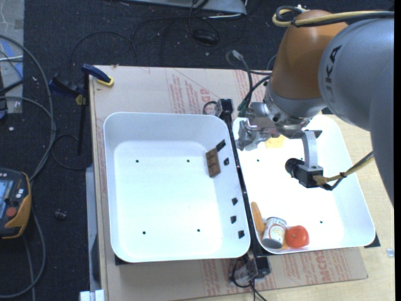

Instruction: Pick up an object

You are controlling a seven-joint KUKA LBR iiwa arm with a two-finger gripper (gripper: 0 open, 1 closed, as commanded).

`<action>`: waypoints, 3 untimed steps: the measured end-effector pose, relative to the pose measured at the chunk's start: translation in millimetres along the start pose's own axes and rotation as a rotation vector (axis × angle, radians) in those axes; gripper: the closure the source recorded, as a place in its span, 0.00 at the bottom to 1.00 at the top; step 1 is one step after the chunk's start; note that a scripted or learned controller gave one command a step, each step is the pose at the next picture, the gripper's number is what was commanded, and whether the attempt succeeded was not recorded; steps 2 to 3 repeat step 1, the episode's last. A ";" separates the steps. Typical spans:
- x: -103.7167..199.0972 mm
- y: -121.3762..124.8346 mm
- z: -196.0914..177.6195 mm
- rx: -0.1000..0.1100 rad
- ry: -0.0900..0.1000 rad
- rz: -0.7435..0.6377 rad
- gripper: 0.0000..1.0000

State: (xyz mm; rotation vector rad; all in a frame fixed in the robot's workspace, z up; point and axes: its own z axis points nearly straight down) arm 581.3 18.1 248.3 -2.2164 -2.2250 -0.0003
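Note:
My gripper [253,134] hangs low over the far left corner of the right bin [351,193], its metal end beside the bin's wall. A flat yellow piece [274,143] lies on the bin floor just right of it, partly covered by the wrist. In the near corner of the same bin lie an orange carrot [257,216], a small tin can [274,231] and a red tomato [297,236], close together. A brown chocolate bar [213,162] leans against the right wall of the left bin [144,187].
A black fitting [303,171] on a grey bracket hangs from the arm over the middle of the right bin. The arm's big grey and orange body covers the right bin's far side. A blue and yellow clamp [97,75] sits at the bench's far left corner.

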 end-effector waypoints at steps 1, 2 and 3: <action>43.8 9.7 -2.1 -0.001 0.000 0.000 1.00; 43.8 9.7 -2.1 -0.001 0.000 0.000 1.00; 43.8 9.7 -2.1 -0.001 0.000 0.000 1.00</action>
